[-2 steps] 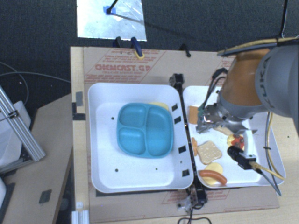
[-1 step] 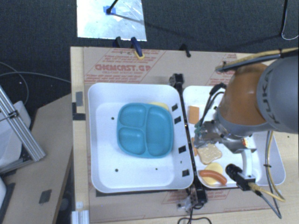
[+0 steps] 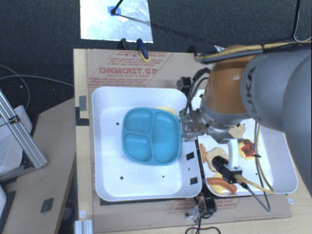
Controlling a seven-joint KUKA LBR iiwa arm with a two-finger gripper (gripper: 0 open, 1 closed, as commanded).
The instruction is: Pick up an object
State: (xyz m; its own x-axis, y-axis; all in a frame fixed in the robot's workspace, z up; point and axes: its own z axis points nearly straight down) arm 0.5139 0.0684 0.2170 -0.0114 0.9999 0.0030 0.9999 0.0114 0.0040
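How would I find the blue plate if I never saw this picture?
Look at the two white bins side by side and pick the left bin. The blue plate lies in the middle of it, beside the grey arm's wrist. It is the only blue thing there, split into three sections.

Dark carpet (image 3: 39, 33) all around, a shiny silver sheet (image 3: 116, 13) lying up top, a slanted aluminium rail (image 3: 19, 133) at left.
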